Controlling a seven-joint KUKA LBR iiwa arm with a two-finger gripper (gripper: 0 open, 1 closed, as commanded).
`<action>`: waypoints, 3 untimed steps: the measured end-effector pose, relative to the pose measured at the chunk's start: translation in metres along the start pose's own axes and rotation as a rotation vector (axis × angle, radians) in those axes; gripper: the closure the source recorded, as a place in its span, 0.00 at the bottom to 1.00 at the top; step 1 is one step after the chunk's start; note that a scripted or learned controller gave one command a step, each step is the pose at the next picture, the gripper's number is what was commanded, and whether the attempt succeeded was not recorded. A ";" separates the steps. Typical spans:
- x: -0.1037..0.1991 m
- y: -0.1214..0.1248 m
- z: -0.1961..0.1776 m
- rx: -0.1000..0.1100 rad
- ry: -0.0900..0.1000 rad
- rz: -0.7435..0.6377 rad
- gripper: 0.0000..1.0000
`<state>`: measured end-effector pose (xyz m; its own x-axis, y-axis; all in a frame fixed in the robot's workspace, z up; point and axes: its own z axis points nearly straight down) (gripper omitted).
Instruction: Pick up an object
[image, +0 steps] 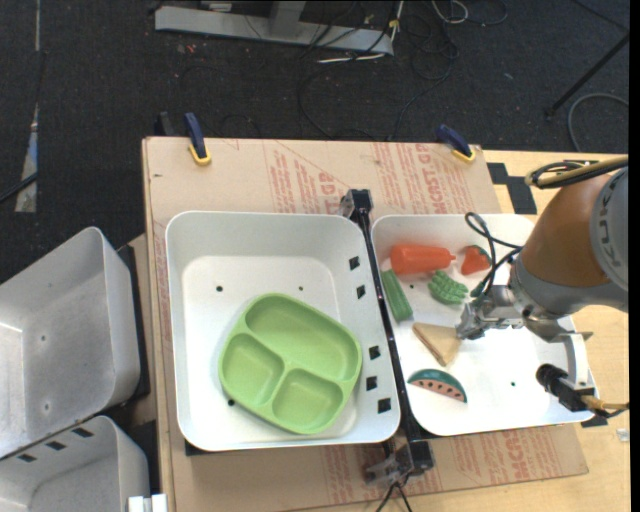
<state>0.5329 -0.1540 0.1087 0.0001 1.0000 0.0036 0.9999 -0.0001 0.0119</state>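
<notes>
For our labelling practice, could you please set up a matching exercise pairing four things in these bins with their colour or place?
Things:
1. divided plate
2. watermelon slice
3. carrot
4. tan wedge

Descriptions:
A. orange, at the far end of the right bin
B. light green, lying in the left bin
C. just beside the gripper
D. nearest the right bin's front wall, red with a green rind

Pairs: 1-B, 2-D, 3-A, 4-C
</notes>
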 end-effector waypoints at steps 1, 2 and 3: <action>-0.003 0.012 -0.055 0.006 -0.006 -0.003 1.00; -0.003 0.014 -0.100 0.006 -0.006 -0.003 1.00; 0.056 0.010 -0.111 0.012 -0.001 -0.008 1.00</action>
<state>0.5418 -0.0988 0.2197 -0.0075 1.0000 0.0023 1.0000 0.0075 0.0004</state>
